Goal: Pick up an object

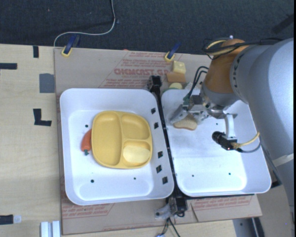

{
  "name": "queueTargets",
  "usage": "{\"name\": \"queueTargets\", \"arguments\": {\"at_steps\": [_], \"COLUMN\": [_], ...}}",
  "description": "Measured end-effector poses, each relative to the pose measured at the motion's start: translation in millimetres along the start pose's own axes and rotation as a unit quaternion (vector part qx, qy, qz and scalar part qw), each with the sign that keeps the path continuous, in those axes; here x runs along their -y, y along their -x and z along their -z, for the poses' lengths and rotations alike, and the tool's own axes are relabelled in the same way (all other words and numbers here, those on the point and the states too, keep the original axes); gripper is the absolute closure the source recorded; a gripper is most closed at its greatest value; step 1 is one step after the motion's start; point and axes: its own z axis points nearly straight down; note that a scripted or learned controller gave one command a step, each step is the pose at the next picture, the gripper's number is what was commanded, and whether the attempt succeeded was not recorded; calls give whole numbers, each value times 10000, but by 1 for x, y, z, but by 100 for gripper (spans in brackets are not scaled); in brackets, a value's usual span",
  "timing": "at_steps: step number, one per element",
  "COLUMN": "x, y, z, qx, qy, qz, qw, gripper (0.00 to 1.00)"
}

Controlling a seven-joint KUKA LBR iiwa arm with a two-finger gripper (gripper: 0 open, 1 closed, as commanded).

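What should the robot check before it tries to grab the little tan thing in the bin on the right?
1. Gripper sits right over the tan piece: ok.
2. Tan piece lies inside the right bin, on its floor: ok.
3. Tan piece is already between the fingers: cannot tell.
4. Space around the tan piece is free of other things: ok.
5. Yellow plate and orange item are away in the left bin: ok.
6. Blocks beyond the bin rim are out of the way: ok.
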Motion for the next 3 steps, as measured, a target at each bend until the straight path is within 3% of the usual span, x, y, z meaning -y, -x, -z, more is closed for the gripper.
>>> {"name": "queueTargets", "arguments": {"at_steps": [1,2,3], "x": [-38,-19,-19], "y": [5,20,19], "z": [-1,0,10], "qx": [-5,0,1], "qy": [16,9,7], "qz": [13,5,8], "qw": [10000,10000,10000], "gripper": [0,0,100]}}
